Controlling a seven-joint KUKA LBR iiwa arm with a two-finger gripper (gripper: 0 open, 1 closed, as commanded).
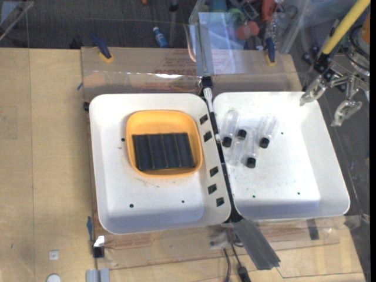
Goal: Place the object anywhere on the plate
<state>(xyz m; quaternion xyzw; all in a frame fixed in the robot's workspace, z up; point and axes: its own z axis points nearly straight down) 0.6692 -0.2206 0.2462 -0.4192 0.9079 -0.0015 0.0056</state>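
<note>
An orange plate [165,118] lies in the left bin [111,204]. A black ridged slab [163,151] rests flat on it and covers most of its middle. Several clear vials with black caps [242,135] lie loose in the left half of the right bin [305,181]. My gripper [324,104] hangs at the far right corner of the right bin, well away from the vials and the plate. Its metal fingers [307,94] are spread apart and nothing sits between them.
A black divider with small tabs [212,157] runs between the two bins. Behind the bins stands a clear box of colourful toys [252,10]. A yellow rod [346,16] slants above the gripper at the upper right.
</note>
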